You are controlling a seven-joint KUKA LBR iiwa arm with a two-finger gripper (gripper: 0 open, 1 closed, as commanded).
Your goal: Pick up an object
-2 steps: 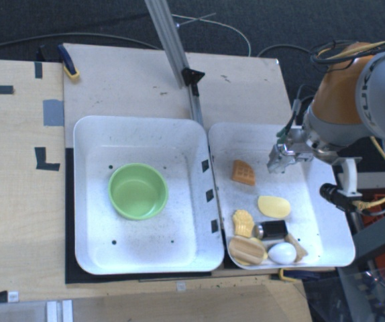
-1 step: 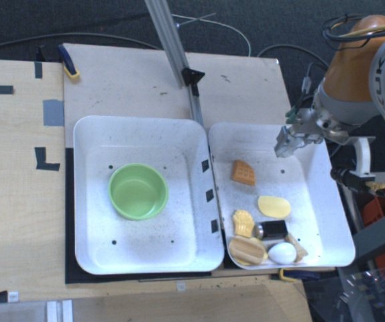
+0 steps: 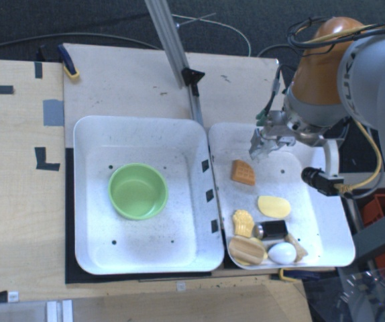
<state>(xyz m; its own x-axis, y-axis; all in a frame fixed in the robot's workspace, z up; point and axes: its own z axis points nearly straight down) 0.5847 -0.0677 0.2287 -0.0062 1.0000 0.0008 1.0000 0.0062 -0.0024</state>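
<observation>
My gripper point(image 3: 262, 145) hangs over the far part of the right bin point(image 3: 326, 237), with nothing visibly in it. An orange-brown block point(image 3: 243, 173) lies just in front of it and slightly left, apart from it. Further toward the front lie a pale yellow oval piece point(image 3: 273, 206), a ridged yellow piece point(image 3: 243, 223), a small black object point(image 3: 271, 230), a tan bread-like piece point(image 3: 247, 250) and a white egg shape point(image 3: 282, 253), crowded together in the bin's front corner.
The left bin point(image 3: 92, 247) holds a green bowl point(image 3: 138, 191). A slanted metal pole point(image 3: 169, 29) rises behind the bins and meets the wall between them. Cables run behind the right bin, and the arm's orange band point(image 3: 326, 52) looms over its far right.
</observation>
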